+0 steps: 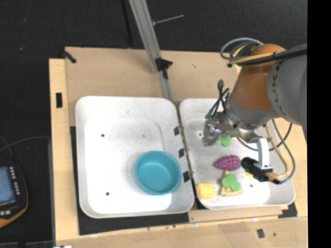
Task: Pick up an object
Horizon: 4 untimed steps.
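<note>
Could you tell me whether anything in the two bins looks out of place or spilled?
Nothing stands out. The blue bowl sits upright in the left bin; the purple grapes, yellow block and green-topped toy lie inside the right bin.

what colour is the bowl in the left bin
The bowl is teal blue, clearest in the camera view.

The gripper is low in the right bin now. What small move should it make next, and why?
Probably a short descent. The gripper sits low in the right bin, beside a small green piece that looks nearest. I see nothing held.
</note>
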Each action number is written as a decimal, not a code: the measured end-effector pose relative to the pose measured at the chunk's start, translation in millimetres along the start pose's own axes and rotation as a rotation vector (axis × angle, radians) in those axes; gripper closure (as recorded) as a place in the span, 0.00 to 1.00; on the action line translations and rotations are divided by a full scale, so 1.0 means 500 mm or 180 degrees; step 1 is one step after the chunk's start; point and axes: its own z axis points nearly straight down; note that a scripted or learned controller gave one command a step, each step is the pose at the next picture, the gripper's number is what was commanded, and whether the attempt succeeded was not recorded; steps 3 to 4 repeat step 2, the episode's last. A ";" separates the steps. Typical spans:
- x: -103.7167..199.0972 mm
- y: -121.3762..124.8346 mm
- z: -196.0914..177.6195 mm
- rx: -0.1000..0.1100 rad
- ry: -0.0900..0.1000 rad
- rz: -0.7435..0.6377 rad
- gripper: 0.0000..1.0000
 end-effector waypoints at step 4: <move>0.231 0.023 -0.053 -0.0003 0.0004 -0.0010 1.00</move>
